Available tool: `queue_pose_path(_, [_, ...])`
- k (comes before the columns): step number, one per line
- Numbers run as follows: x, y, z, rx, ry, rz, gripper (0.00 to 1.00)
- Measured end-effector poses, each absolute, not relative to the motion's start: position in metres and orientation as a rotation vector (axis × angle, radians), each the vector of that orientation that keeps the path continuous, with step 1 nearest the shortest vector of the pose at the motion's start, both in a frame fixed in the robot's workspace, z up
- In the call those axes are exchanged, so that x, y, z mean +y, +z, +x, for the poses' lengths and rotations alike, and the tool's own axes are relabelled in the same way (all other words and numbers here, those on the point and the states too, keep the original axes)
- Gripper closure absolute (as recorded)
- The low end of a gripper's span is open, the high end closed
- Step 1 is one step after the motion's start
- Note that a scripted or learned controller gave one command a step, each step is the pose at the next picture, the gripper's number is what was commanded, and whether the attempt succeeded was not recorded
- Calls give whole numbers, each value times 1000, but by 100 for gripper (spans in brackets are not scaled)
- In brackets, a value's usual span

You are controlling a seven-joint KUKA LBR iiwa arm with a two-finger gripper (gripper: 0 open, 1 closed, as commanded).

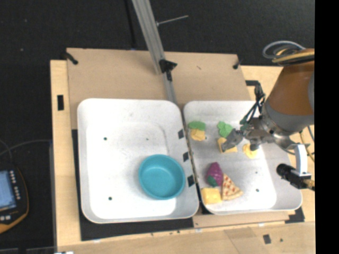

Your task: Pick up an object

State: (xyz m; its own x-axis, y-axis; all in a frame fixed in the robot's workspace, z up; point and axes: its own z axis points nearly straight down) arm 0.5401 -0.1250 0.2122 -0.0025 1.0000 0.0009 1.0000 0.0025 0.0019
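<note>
**A:** As the arm (290, 97) reaches in from the right, the gripper (243, 142) hangs low over the right bin (265, 192), up in its far half.

**B:** And the fingers?

**A:** Spread wide, I'd say. One fingertip (233, 138) slants down to the left and the other sits off to the right of it. Nothing is between them, just bare white floor.

**B:** So nothing is held. What's closest?

**A:** There's a yellow chunk (229, 146) right at that left fingertip, touching it or just beside it, I can't tell which. A small chunk (250, 152), also yellow, sits right under the other finger. Each lies outside the gap.

**B:** And the rest of that bin?

**A:** A green toy (224, 127) lies just above the yellow chunk. Near the bin's left wall is a green-capped piece (197, 132), yellow below and green on top. Toward the front there's a tight cluster: a purple toy (214, 173), a pizza slice (231, 187) just to its right, and a yellow block (211, 196) touching the slice's left edge.

**B:** The other side?

**A:** The left bin (111, 126) has a blue bowl (160, 177) standing upright in its front right corner, well apart from the gripper.

**B:** Anything around the bench?

**A:** A grey pole (150, 30) slants down from the top toward the seam between the bins.
</note>
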Motion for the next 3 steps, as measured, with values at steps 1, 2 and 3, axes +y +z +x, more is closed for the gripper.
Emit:
queue_pose_path(1, [-125, 212, 540, 2222, 4, 2220, 0])
queue_pose_path(2, [-126, 151, 546, 2222, -7, 2224, 0])
queue_pose_path(3, [-128, 100, 546, 2219, -2, 2222, 0])
